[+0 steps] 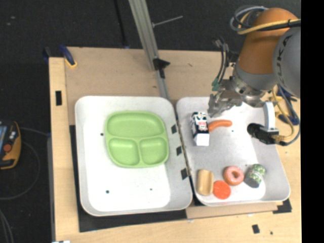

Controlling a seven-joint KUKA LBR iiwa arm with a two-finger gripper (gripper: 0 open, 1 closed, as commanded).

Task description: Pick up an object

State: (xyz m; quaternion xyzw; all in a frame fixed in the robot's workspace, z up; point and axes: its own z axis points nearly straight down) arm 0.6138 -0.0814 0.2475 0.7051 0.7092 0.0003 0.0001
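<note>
My gripper (pixel 216 108) hangs over the back of the right bin (pixel 263 156), just above and behind a small orange carrot-like piece (pixel 220 124). Left of that piece lies a white and black toy block (pixel 200 128). Along the bin's front edge lie a tan bread-like roll (pixel 204 181), an orange-red ball (pixel 221 189), a pink donut (pixel 233 175) and a green-grey lump (pixel 254 175). I see nothing between the gripper's tips.
The left bin (pixel 96 186) holds a green divided plate (pixel 136 138). A metal post (pixel 147 34) slants up behind the bins. A black fitting with cables (pixel 261 133) hangs off the arm over the right bin's right side.
</note>
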